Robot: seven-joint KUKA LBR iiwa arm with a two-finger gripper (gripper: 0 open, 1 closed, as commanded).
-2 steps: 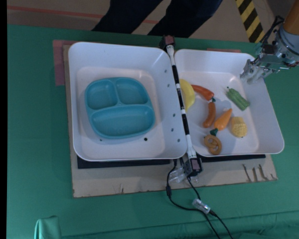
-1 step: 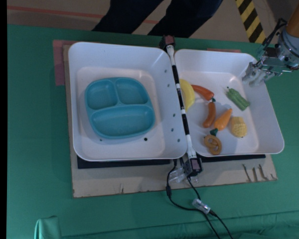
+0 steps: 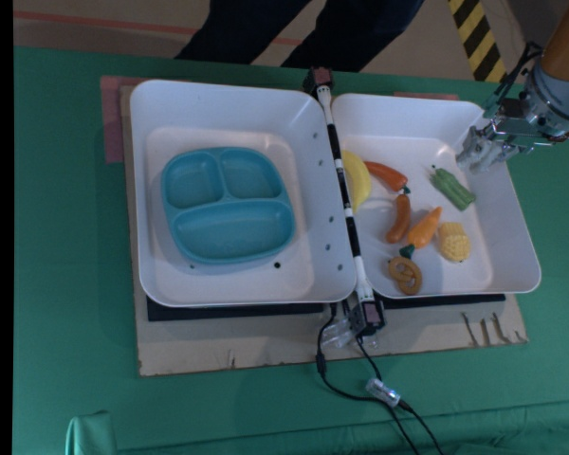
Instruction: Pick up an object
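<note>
The right bin (image 3: 512,254) holds several toy foods: a yellow banana (image 3: 357,180), a red chili (image 3: 387,173), an orange sausage (image 3: 399,218), a carrot (image 3: 423,227), a yellow corn piece (image 3: 454,242), a brown pretzel (image 3: 405,274) and a green cucumber (image 3: 452,188). My gripper (image 3: 477,156) hangs over the bin's far right part, just above and right of the cucumber. It looks open, with nothing between its fingers.
The left bin (image 3: 171,112) holds a blue divided plate (image 3: 226,204). A black-and-white hinge bar (image 3: 341,197) runs between the bins, with cables (image 3: 360,377) at its near end. A person stands beyond the bench.
</note>
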